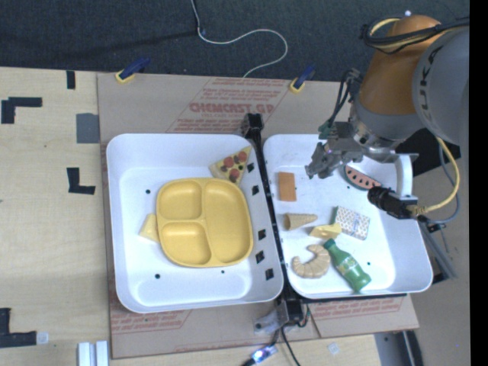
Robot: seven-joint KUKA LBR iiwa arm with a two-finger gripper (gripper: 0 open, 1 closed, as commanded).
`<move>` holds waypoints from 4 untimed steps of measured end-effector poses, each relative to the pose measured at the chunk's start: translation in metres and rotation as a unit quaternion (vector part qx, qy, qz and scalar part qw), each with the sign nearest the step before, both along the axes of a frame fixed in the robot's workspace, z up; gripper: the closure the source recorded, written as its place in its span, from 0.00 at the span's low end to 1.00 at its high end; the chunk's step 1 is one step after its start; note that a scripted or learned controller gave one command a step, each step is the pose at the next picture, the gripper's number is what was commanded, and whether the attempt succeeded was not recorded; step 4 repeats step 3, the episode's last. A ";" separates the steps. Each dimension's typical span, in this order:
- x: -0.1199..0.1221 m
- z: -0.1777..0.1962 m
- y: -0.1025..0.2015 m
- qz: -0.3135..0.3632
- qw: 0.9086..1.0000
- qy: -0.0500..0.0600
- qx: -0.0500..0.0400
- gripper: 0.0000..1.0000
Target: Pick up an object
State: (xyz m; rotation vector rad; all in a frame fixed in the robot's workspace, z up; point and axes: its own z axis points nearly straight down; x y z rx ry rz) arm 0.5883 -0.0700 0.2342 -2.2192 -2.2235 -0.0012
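While its fingers' state is impossible to tell, the end effector [319, 166] hangs over the right bin [404, 280], apparently positioned to pick among the scattered items, perhaps the orange block [286, 187].

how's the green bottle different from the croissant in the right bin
The green bottle is bright green with a pale cap, long and straight, lying slantwise; the croissant is tan, curved and stubbier. The bottle lies nearer the bin's right wall, the croissant nearer the divider. Both lie flat, side by side, at the near end of the right bin.
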 end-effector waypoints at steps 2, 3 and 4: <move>0.004 0.000 -0.004 0.000 1.000 0.000 0.000 1.00; 0.004 -0.018 0.002 -0.001 1.000 0.002 -0.001 1.00; 0.004 -0.018 0.002 -0.001 1.000 0.002 -0.001 1.00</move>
